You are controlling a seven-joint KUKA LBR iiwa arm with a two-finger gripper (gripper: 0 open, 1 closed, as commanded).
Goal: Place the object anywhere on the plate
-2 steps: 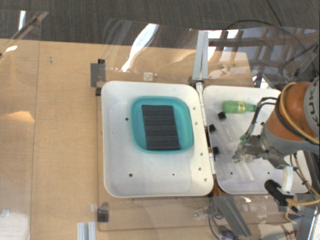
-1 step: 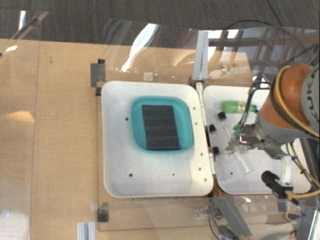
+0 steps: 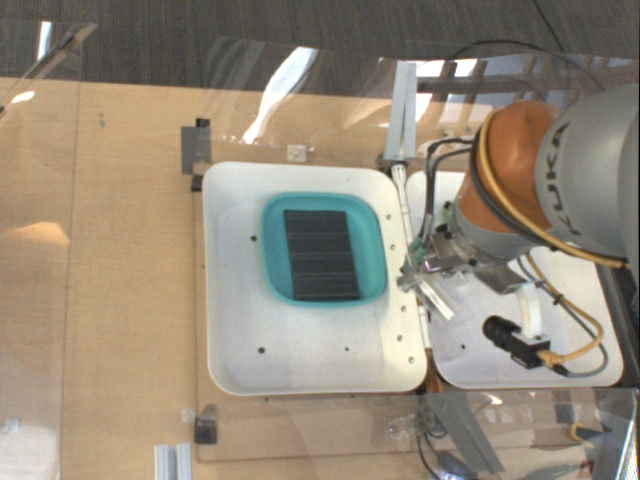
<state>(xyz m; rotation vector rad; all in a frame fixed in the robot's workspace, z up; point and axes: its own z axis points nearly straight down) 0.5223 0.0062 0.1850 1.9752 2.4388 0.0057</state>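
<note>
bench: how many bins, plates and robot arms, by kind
white bins: 2, left bin and right bin
teal plate: 1, in the left bin, with a dark ridged centre
robot arm: 1, over the right bin
total: 4

The arm [image 3: 590,183] is a thick, rounded grey casing with dark lettering on its side and a glossy orange band [image 3: 510,168] next to it, above the wrist. Below the band sits a grey metal wrist block leading to the silvery end effector [image 3: 428,286]. Black cables loop around the band, and a yellow cable [image 3: 580,343] with a black connector trails beside the end effector.
</note>
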